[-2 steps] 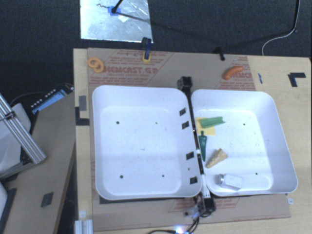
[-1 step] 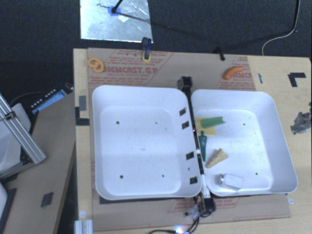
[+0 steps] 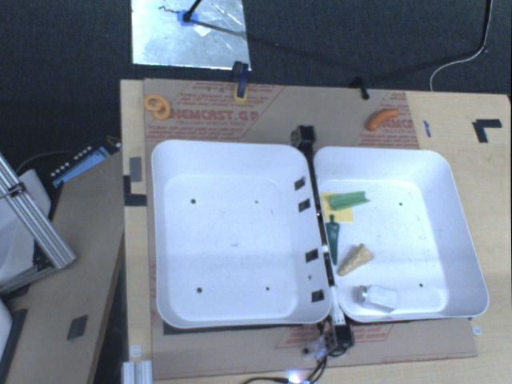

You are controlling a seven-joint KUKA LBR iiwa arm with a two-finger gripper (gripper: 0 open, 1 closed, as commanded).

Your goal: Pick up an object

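Clear bottle (image 3: 375,297) in right bin (image 3: 448,182), nr tan wedge (image 3: 355,259), 2 green items (image 3: 344,201).

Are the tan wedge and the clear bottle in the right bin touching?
Apart. The camera view shows a strip of white bin floor between the tan wedge and the clear bottle below it.

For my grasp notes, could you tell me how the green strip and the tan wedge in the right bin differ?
The green strip is flat and bright green; the tan wedge is chunkier and pale brown. The strip lies nearly level across the view on a yellow piece; the wedge lies diagonally on the bare floor. The strip sits farther back, the wedge nearer. Both lie by the divider in the right bin.
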